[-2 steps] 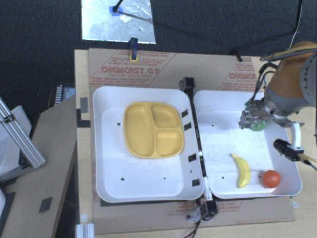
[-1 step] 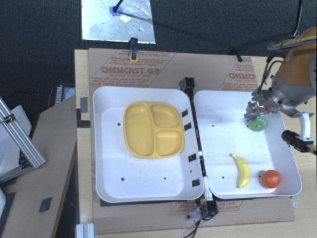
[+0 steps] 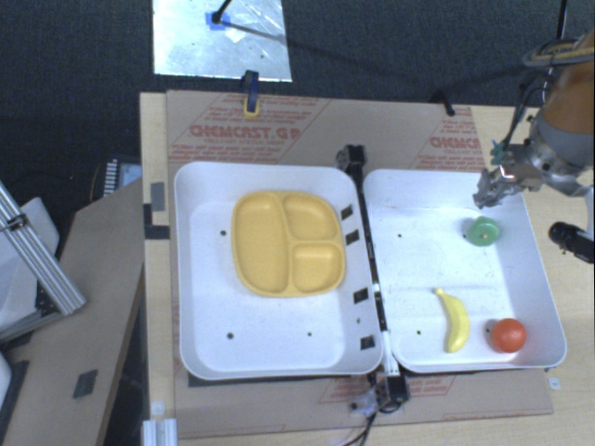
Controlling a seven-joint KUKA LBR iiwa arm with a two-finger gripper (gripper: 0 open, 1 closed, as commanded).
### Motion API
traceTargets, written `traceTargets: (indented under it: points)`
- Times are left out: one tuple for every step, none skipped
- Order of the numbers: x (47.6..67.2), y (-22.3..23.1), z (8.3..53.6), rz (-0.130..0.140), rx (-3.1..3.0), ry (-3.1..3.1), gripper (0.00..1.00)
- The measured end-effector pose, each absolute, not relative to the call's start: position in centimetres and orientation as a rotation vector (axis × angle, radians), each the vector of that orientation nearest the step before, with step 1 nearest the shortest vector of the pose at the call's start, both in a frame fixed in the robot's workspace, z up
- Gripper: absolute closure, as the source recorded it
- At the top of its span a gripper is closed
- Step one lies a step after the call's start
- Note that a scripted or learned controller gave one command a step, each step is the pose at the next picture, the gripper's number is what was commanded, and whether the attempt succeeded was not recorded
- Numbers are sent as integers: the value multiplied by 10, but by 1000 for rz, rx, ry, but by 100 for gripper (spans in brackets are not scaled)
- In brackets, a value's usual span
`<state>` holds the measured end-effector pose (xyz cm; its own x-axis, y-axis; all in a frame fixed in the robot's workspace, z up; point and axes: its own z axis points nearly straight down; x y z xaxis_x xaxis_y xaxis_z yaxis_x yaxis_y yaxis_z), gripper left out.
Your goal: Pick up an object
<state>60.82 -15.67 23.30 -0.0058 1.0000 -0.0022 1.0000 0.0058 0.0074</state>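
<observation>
In the right bin (image 3: 409, 249) lie a green round object (image 3: 482, 231) near the far right, a yellow banana (image 3: 454, 320) toward the front, and an orange-red round fruit (image 3: 508, 334) at the front right corner. My gripper (image 3: 489, 193) hangs at the end of the grey arm, just above and behind the green object, close to the bin's far right rim. Nothing shows between its fingers.
The left bin (image 3: 200, 277) holds a yellow divided plate (image 3: 287, 242). A black divider with clips (image 3: 364, 249) runs between the two bins. Cardboard (image 3: 279, 128) lies under both bins. A metal sheet (image 3: 221, 24) lies beyond the bench.
</observation>
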Motion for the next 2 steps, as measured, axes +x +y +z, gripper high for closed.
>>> traceTargets:
  points:
    - [595, -99, 225, 2, 2212, 2233, 100]
    - [573, -55, 230, 3, 2212, 2232, 100]
